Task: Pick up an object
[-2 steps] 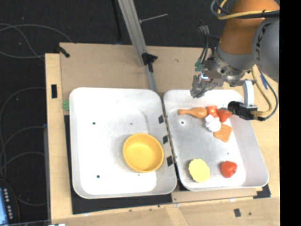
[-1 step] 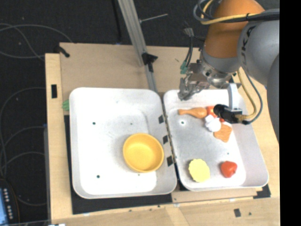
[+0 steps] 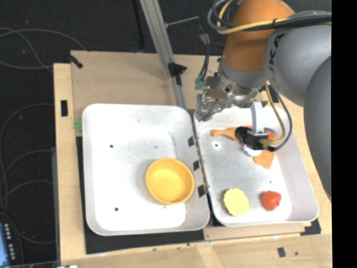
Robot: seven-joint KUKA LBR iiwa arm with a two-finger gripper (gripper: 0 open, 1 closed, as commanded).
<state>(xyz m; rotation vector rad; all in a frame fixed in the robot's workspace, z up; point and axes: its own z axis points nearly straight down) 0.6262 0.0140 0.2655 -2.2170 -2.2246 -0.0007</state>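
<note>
My gripper point(image 3: 206, 108) hangs over the far left corner of the right bin point(image 3: 295, 166), close to the wall between the two bins. Nothing shows in its grasp. In that bin, an orange carrot-like piece point(image 3: 225, 132) lies just to the gripper's near right. An orange wedge point(image 3: 265, 159) lies further right. A yellow scalloped disc point(image 3: 236, 202) and a small red object point(image 3: 270, 200) rest near the front edge. A yellow bowl point(image 3: 169, 181) sits upright in the left bin point(image 3: 111, 149), toward its front right.
A slanted metal rail point(image 3: 162, 43) rises from behind the bins, ending near the gripper. The wooden bench point(image 3: 111, 77) surrounds both bins. The grey arm point(image 3: 301, 54) covers the back right.
</note>
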